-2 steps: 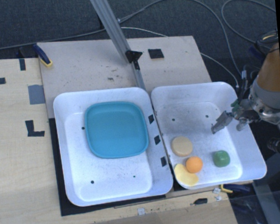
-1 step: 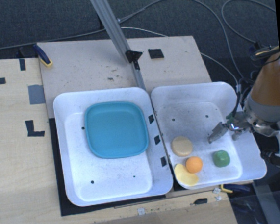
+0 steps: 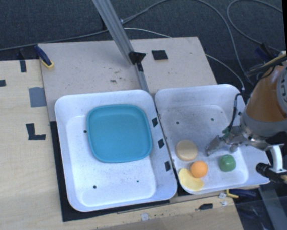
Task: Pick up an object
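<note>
The green ball [image 3: 227, 162] sits on the floor of the right bin [image 3: 192, 99], and we take it as the likeliest target because it lies closest to the gripper [image 3: 218, 144]. We see it just below the dark fingers [image 3: 213, 146] and a little toward the arm's side of them, close but apart, with nothing touching it. Nothing has been lifted: by our reading the task is at the approach, and the grasp and the raise are both left to do.

The fingers look spread and unladen, with white bin floor showing around their tips; the view is coarse, so we say this with some caution. They point away from the arm, toward the middle of the bin.

Further out from the fingers, on the side away from the arm, a beige disc [image 3: 186, 149] lies level with the tips, near but not touching. Below that, an orange ball [image 3: 198, 169] rests against a yellow piece [image 3: 188, 181], both well below the tips and beside the green ball, which is clear of them.

We judge that the gripper would have to shift back and down over the green ball before closing, or reach forward for the disc instead.

Beyond the bin wall, the left bin [image 3: 80, 194] holds a blue plate [image 3: 119, 132], well apart from the fingers.
</note>
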{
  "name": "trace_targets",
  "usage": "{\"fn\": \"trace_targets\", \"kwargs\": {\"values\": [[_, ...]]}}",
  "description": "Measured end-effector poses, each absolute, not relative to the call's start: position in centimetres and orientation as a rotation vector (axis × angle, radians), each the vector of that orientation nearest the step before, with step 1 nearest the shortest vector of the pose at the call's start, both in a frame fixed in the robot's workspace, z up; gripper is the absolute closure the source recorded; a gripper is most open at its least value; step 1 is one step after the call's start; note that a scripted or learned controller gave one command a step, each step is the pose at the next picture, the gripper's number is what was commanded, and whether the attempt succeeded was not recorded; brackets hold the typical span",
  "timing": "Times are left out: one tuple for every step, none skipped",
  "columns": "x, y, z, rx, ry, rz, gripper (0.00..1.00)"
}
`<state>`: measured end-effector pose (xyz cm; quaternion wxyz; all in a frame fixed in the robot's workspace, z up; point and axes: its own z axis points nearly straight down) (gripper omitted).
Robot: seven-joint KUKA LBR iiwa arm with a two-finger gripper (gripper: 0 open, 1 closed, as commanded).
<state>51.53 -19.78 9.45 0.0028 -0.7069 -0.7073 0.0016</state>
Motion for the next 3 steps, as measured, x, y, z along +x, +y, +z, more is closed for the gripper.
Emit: {"fn": "trace_targets", "kwargs": {"values": [[51.7,-19.8,10.7,-2.22,-2.222,0.001,1.0],[51.4,-20.2,15.0,-2.223,-2.223,-0.002,1.0],[51.5,-20.1,21.2,-2.223,-2.225,-0.003,1.0]]}}
